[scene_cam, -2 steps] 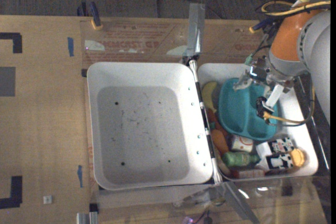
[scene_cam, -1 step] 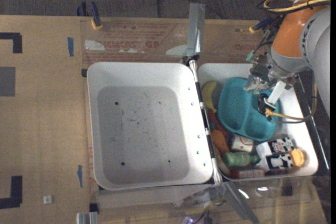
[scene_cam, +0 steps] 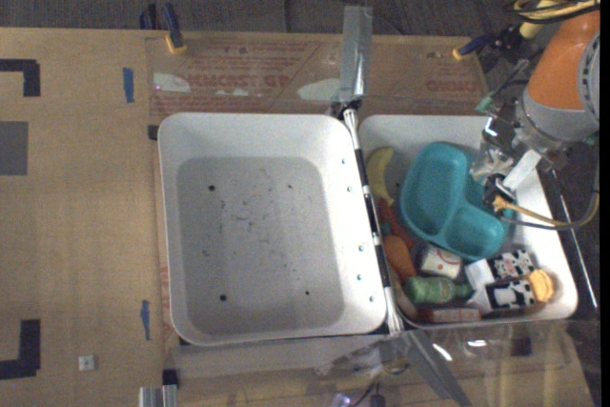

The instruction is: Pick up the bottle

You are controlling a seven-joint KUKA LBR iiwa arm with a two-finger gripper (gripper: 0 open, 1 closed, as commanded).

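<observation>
While the bottle had not yet been lifted, the job stood, by my reading, at the approach step, with the grasp itself not begun. Starting at the left, the tabletop (scene_cam: pixel 76 234) was brown board marked with black corner shapes and bits of blue tape. Next came the left bin (scene_cam: pixel 262 138), a shallow white tray with only dark specks and a few small holes on its floor. Just beside it, the two rims touching along a centre seam, sat the right bin (scene_cam: pixel 562 295), which was crowded. Along its left wall lay a yellow banana (scene_cam: pixel 379 169) and below that an orange carrot (scene_cam: pixel 397 254). A teal dish (scene_cam: pixel 444 205) with two compartments leaned tilted over the middle, resting on other items. Near the front wall lay the bottle (scene_cam: pixel 434 290), green and on its side, hemmed in by a small white cup (scene_cam: pixel 439 260) above it and a black-and-white cow-patterned box (scene_cam: pixel 512 274) to its right. The tool (scene_cam: pixel 498 174) hung at the dish's right rim, well apart from the bottle, under the grey and orange arm (scene_cam: pixel 570 71). How wide it stood I could not tell, and nothing showed in it. The next move, I judged, called for travelling toward the front wall and descending on the bottle without catching the dish or the cup.
</observation>
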